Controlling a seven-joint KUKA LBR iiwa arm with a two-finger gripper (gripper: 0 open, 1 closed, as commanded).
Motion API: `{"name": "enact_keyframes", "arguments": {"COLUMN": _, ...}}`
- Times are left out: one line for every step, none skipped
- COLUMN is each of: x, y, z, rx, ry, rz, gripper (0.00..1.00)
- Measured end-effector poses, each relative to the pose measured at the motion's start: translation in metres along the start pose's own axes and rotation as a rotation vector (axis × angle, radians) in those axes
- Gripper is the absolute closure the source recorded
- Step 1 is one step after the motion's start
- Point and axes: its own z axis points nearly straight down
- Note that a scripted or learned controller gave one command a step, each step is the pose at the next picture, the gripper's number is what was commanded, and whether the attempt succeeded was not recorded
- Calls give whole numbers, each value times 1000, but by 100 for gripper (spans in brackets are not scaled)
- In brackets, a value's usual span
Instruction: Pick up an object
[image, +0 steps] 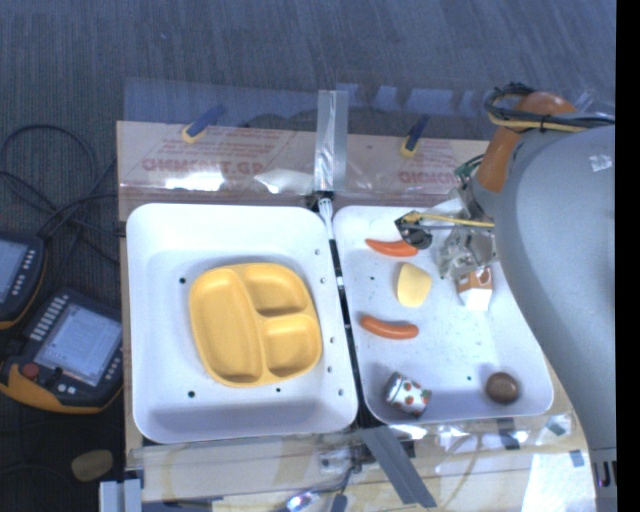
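- Hovering over the far edge of the right bin (520, 335), the gripper (452, 252) hangs low among the objects; whether it stands wide or narrow I cannot tell from this angle.
- Closest candidate: the orange-and-white block (477, 288), just beside it toward the bin's right edge.
- Also near: the far sausage (389, 247) and the pale yellow piece (413, 285) (both near the bin's far-left corner).
- Well apart: the near sausage (388, 327), the printed can (407, 395) and the brown ball (501, 386) along the near edge.
- Left bin (150, 300) carries a yellow divided tray (255, 322).
- Best play, I reckon: centre squarely over one item, descend straight, close only once it sits between.
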Motion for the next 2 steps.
{"name": "enact_keyframes", "arguments": {"x": 2, "y": -44, "z": -87, "rx": 3, "ry": -7, "rz": -80, "gripper": 100}}
{"name": "enact_keyframes", "arguments": {"x": 19, "y": -71, "z": -50, "rx": 6, "ry": -8, "rz": 0, "gripper": 100}}
